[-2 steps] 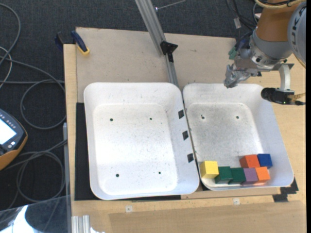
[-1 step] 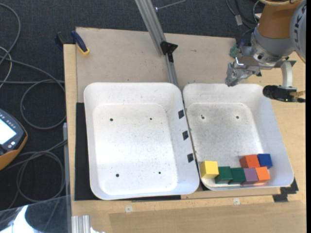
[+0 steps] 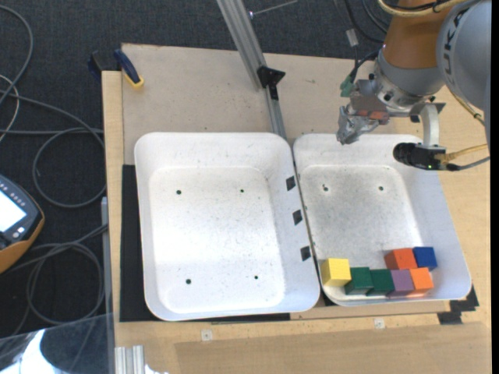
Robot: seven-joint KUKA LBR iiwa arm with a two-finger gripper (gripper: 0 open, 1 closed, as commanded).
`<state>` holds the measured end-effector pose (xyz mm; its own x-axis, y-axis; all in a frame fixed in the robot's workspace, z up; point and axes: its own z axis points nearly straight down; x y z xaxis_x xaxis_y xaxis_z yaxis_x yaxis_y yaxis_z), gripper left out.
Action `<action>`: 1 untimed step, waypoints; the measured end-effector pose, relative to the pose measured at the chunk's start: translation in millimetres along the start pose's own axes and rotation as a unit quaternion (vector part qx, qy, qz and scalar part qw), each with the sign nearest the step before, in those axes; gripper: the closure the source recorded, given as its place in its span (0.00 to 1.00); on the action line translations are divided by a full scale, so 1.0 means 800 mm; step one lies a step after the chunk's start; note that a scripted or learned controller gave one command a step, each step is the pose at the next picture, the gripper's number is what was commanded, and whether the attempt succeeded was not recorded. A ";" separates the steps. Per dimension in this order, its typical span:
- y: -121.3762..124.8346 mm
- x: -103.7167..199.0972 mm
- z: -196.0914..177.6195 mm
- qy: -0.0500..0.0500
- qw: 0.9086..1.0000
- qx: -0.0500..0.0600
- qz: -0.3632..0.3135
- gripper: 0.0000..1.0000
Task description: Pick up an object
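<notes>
Objects: a cluster of small, matte cubes lies in the near right corner of the right shallow white plastic bin (image 3: 437, 209), packed close and touching each other.
Yellow cube (image 3: 337, 270): at the left end of the cluster, with sharp edges and a bright top face.
Two dark green cubes (image 3: 371, 280): just beside the yellow one, side by side against the near rim.
Purple cube (image 3: 402, 281): right of the green pair, with the orange cube (image 3: 422, 278) touching it at the end of the row.
Red cube (image 3: 403, 259) and blue cube (image 3: 425, 256): in the row behind, side by side (the red one looks orange-red).
Right bin: its rounded rectangle floor is speckled with dark dust and has small dark holes.
Left shallow white plastic bin (image 3: 156, 162): same shape and same speckled surface, touching the right bin along the middle, where three small black clips (image 3: 297, 216) sit.
Grey metal two-finger gripper (image 3: 348, 134): over the far left corner of the right bin, well apart from the cubes; it carries nothing, and I cannot tell if the fingers are spread or closed.
Arm: a smooth grey shell with a glossy orange band (image 3: 417, 14) above the wrist.
Bench: a flat pale wooden board (image 3: 195, 84), with an aluminium bar (image 3: 249, 45) leaning across its far part.
</notes>
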<state>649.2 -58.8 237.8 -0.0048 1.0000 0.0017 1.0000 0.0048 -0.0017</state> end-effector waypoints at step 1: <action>-0.002 0.060 -0.006 0.000 1.000 -0.001 -0.001 1.00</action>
<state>647.6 -10.9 242.9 -0.0059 1.0000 0.0024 1.0000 0.0059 -0.0003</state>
